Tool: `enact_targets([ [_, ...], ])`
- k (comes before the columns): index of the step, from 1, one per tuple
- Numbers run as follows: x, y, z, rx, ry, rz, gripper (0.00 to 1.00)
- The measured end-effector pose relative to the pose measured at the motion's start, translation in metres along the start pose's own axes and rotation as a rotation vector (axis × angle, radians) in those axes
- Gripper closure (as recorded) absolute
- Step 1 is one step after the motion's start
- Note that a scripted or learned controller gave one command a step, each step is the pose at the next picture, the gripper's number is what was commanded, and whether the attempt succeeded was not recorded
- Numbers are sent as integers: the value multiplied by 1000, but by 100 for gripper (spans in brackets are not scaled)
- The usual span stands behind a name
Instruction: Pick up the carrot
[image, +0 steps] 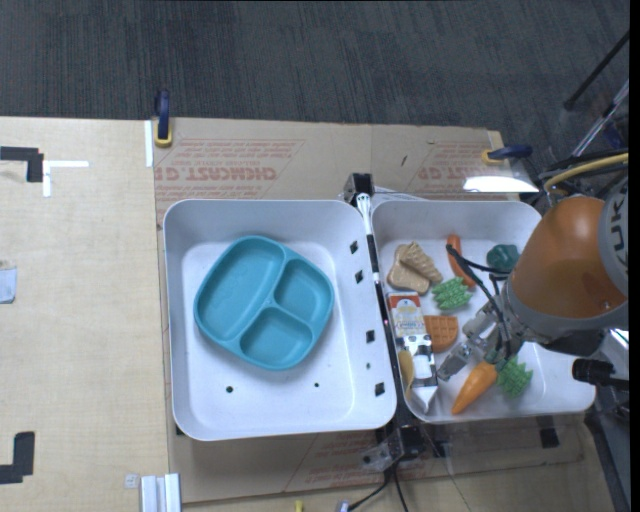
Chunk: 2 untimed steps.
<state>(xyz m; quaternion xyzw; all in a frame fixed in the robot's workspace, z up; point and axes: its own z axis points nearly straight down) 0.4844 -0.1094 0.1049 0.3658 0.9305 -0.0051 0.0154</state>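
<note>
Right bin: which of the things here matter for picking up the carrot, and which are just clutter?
Job:
carrot, front of the right bin
gripper, just above the carrot

Lying about:
green broccoli-like toy
bread-like toy
green leafy toy
blue divided plate in the left bin

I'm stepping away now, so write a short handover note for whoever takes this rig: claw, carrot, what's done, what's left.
Claw: low in the right bin, right above the carrot; open or shut can't be told from this view.
Carrot: lying at the bin's front, tip toward the front wall, beside a green toy.
Left bin: holds a blue plate.
Done: arm brought to the carrot.
Left: confirm a grip, lift the carrot.
</note>
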Motion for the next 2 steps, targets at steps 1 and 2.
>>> enact_targets([
  [1,1,-3,7,-2,8,-249,0],
  [2,-4,-1,-3,-7,-6,-244,100],
])
